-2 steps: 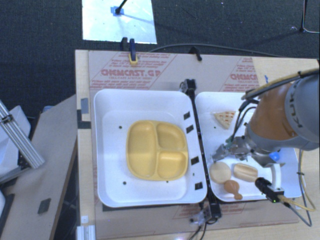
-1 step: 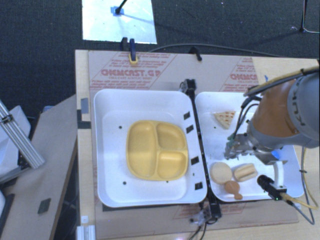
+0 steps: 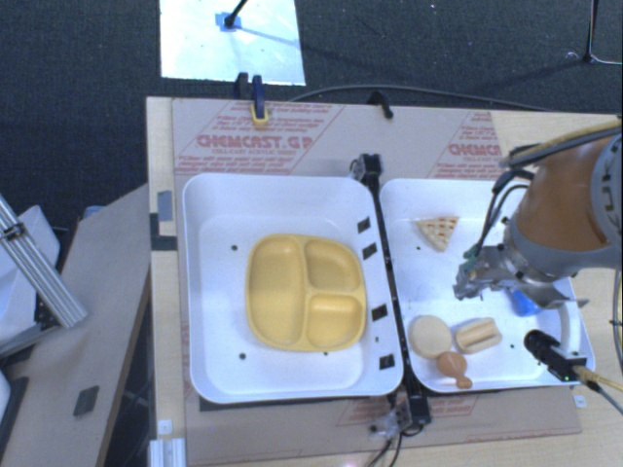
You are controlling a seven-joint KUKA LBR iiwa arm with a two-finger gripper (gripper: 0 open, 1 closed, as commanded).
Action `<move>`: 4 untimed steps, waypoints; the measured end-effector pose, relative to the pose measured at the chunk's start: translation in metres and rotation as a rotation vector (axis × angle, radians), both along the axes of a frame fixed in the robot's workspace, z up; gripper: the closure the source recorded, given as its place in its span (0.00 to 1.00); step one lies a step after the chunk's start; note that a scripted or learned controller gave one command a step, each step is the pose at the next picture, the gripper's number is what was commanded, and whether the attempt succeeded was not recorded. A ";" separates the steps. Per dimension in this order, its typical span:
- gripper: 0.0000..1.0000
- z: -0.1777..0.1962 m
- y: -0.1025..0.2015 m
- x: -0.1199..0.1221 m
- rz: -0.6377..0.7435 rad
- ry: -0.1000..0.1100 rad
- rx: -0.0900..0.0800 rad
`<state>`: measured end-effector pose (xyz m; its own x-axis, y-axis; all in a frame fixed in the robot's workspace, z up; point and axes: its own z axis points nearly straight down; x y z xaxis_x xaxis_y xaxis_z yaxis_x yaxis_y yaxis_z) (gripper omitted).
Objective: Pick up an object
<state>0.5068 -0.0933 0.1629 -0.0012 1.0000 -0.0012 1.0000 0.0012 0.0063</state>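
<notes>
In the right bin (image 3: 428, 270) lie a tan waffle wedge (image 3: 438, 230), a pale round cookie (image 3: 429, 336), a bread roll (image 3: 478, 335), a small brown drumstick-like piece (image 3: 454, 366) and a blue thing (image 3: 523, 303) half hidden under the arm. My gripper (image 3: 474, 278) hangs low over the middle of this bin, above the roll and left of the blue thing. Nothing shows between its fingers.
The left bin (image 3: 209, 261) holds a yellow divided plate (image 3: 306, 291). A black divider strip (image 3: 378, 261) runs between the two bins. The arm's orange band (image 3: 569, 197) covers the right bin's far right side.
</notes>
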 end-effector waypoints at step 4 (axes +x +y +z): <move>1.00 0.070 0.107 0.063 0.010 0.002 0.003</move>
